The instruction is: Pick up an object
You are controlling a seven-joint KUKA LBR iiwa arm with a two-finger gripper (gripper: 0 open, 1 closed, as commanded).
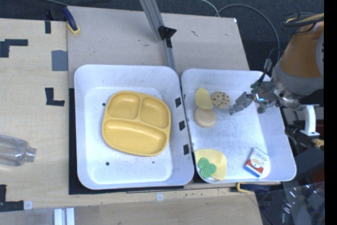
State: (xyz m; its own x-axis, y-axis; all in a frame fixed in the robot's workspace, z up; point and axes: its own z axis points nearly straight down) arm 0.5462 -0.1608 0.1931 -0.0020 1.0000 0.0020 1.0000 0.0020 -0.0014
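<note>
- Gripper (241,104) hangs over the right bin (274,129), its dark fingers pointing left toward the cluster of small items; they look slightly spread with nothing between them, though at this size and blur I would not swear to it.
- Nearest candidate is the speckled cookie (220,99), just left of the fingertips and apart from them, lying flat on the bin floor.
- Left of the cookie sits a yellow lemon-shaped piece (203,98), and just nearer than that a pale tan round piece (205,117); the two appear to touch.
- Along the bin's near edge lie a yellow-and-green item (211,164) and, to its right, a small red-and-white carton (256,162), both well apart from the gripper.
- Left bin (84,129) holds a yellow divided plate (137,123), out of the way.
- Judgement: the coming move turns on a short reach leftward and down onto the cookie. It is round, so no long axis dictates wrist angle, but it is thin and may slide against the lemon piece.
</note>
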